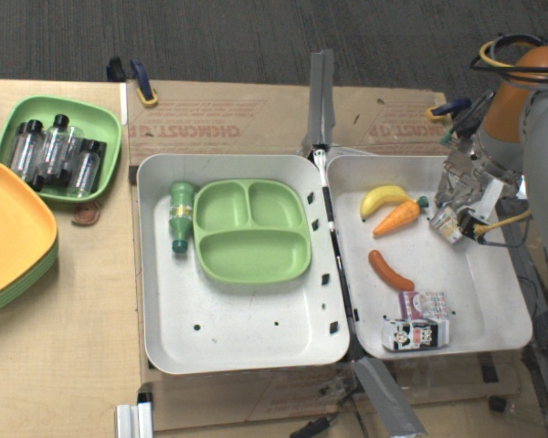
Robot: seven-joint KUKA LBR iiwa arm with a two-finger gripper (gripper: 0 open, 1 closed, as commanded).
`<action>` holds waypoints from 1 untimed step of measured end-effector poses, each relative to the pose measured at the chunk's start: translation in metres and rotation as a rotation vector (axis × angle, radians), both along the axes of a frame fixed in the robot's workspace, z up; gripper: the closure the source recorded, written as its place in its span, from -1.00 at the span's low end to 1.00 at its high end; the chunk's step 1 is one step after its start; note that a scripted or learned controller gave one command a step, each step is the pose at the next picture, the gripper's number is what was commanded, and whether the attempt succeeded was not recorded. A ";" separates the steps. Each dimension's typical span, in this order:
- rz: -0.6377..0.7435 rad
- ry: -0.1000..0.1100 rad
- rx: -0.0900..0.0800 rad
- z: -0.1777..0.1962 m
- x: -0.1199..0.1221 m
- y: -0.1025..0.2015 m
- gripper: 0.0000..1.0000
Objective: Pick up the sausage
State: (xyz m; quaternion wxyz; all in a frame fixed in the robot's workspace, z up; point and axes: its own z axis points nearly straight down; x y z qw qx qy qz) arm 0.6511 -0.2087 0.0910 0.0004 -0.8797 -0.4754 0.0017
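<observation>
The sausage (pixel 391 271) is a short reddish-orange link lying at a slant on the floor of the right bin (pixel 493 310), near the bin's left wall. My gripper (pixel 449 221) hangs over the bin's upper right part, to the right of and above the sausage, well apart from it. Nothing shows between its tips.
A banana (pixel 383 197) and a carrot (pixel 398 217) lie just above the sausage. A small milk carton (pixel 416 322) lies below it at the bin's front. The left bin (pixel 237 331) bears a green divided plate (pixel 251 229) and a green bottle (pixel 181 214). Orange plates (pixel 14 240) and a green tray of bottles (pixel 59 149) sit at the far left.
</observation>
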 end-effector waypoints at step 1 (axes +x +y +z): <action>0.133 0.000 0.001 0.000 -0.040 0.002 1.00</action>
